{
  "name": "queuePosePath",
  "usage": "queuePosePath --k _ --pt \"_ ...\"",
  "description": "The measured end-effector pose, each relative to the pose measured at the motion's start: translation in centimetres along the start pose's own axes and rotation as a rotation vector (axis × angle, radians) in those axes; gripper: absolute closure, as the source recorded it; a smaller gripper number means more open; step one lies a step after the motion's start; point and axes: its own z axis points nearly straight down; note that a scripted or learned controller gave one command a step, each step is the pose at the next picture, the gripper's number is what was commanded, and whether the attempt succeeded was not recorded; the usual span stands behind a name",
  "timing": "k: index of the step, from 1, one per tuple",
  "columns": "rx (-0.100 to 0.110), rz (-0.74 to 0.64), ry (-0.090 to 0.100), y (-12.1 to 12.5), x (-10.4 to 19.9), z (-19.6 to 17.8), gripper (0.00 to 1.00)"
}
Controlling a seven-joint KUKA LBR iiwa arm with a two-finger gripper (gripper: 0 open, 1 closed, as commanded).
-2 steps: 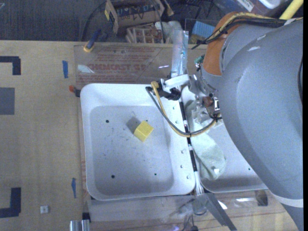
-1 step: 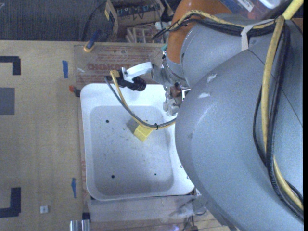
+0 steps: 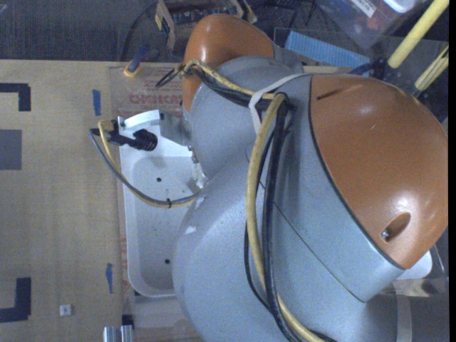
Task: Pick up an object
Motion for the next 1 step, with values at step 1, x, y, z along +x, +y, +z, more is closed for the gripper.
queuePosePath --k 1 --pt "-0.001 0.005 0.003 0.21 0.10 -1.02 1.00"
